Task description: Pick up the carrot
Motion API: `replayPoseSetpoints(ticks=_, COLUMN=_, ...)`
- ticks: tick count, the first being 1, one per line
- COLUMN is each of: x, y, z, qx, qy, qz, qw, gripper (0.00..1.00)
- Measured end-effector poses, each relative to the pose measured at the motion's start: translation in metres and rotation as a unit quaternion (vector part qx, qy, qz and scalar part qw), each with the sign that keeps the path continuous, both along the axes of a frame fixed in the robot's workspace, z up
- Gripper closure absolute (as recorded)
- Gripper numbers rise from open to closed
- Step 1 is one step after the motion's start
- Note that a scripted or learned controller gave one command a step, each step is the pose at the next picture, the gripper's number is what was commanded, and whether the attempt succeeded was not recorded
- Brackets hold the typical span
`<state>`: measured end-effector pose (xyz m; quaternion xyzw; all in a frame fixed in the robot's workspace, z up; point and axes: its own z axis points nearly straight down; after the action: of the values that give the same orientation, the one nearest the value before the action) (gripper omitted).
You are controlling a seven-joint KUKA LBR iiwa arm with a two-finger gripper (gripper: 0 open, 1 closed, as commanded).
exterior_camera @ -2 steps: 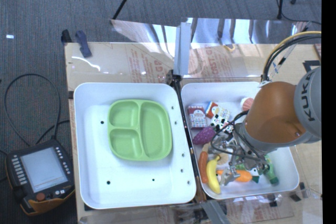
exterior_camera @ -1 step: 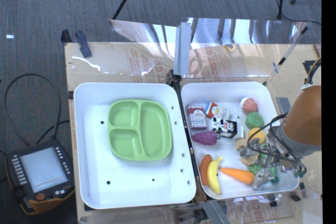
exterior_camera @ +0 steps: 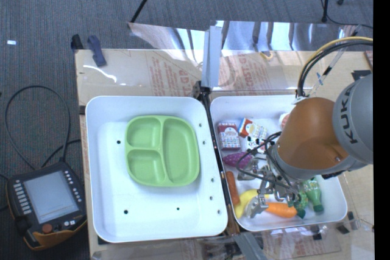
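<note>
Overhead slant view of the counter (exterior_camera: 140, 73) with two white bins side by side. Left bin (exterior_camera: 109, 192): green three-compartment plate (exterior_camera: 163, 150), nothing on it. Right bin (exterior_camera: 338, 204): crowded with small items, arm (exterior_camera: 317, 137) entering from the right, orange band directly above the wrist.

Carrot (exterior_camera: 281, 209): lying flat near the front wall of the right bin, long axis roughly left to right, orange body with green top pointing right toward a green bottle-like item (exterior_camera: 313, 195). Just left of it, a yellow banana-like piece (exterior_camera: 246, 199); further left, along the bin's left wall, a slim orange-red item (exterior_camera: 232, 187) that could be mistaken for the target.

Pincer (exterior_camera: 266, 201): low over the bin, just above and left of the carrot, metal fingers partly blurred among the clutter. Spread or pressed together: cannot tell. Nothing visibly between the fingers, so no grasp to be assumed.

Step in hand, judged: final approach and closure on the carrot. Good practice here:
- Centre over the thick middle of the carrot, not the tapered tip or the leafy end.
- Turn the wrist so the fingers straddle the short axis, closing across the body.
- Keep fingertips clear of the yellow piece and the green item, both near enough to be caught or pushed.
- Descend straight, close firmly, lift vertically; mind the front wall close by.
</note>
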<state>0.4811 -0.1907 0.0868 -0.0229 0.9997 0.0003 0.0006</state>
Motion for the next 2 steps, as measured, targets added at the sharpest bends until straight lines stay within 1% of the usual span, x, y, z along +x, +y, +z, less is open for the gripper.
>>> replayPoseSetpoints(ticks=1, x=0.008, y=0.102, z=0.000, qx=0.0024, qy=0.002, qz=-0.020, qw=0.9998, gripper=0.00)
replayPoseSetpoints(ticks=2, x=-0.003, y=-0.022, z=0.000, qx=0.0008, qy=0.001, qz=0.049, qw=0.9988, gripper=0.00)
